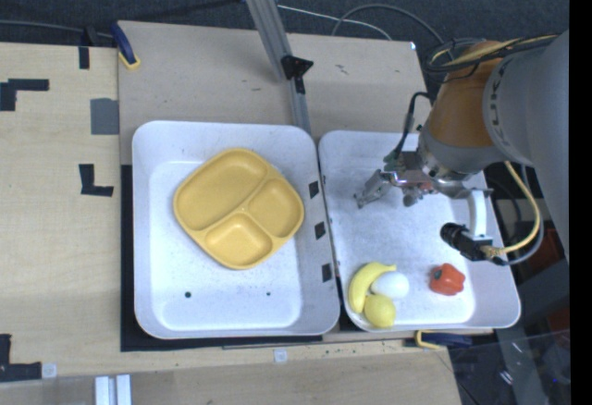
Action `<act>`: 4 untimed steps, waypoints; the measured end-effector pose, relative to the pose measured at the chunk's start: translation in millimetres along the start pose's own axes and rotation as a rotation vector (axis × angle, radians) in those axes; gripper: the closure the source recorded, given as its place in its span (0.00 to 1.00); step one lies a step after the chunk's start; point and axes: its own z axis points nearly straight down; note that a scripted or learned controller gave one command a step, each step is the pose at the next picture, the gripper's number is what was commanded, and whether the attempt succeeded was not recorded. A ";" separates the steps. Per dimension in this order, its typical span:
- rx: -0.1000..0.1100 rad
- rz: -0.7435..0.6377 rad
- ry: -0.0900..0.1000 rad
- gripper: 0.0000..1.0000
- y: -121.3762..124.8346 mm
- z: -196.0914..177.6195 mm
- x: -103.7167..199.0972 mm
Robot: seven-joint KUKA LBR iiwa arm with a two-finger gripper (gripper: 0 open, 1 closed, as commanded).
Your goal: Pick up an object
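Meanwhile, gripper (393, 190) hovers in right bin (356, 237), fingers spread, holding nothing. Banana (363, 281), white egg (391, 286), lemon (379, 310) cluster at bin's 7 o'clock; red pepper (447, 279) at 5. Pickup not yet done; descent, grasp, lift remain.

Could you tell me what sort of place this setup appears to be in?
Probably a robotics lab bench: a grey, orange-banded arm reaches over two shallow white bins holding a yellow plastic divided plate and toy fruit.

The right bin (421, 227) lies open across its middle; a banana (366, 281), egg (392, 285), lemon (379, 309) and red pepper (447, 279) crowd its near edge. The yellow tray (239, 207) fills the left bin's (157, 209) centre, seemingly leaving bare margins.
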 end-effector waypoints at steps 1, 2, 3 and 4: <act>-0.007 -0.001 -0.001 0.00 0.4 39.0 0.2; -0.006 -0.002 0.000 1.00 0.2 28.4 1.1; -0.010 -0.001 0.001 1.00 -2.3 -15.2 6.3; -0.010 -0.001 0.000 1.00 -10.8 -63.1 8.3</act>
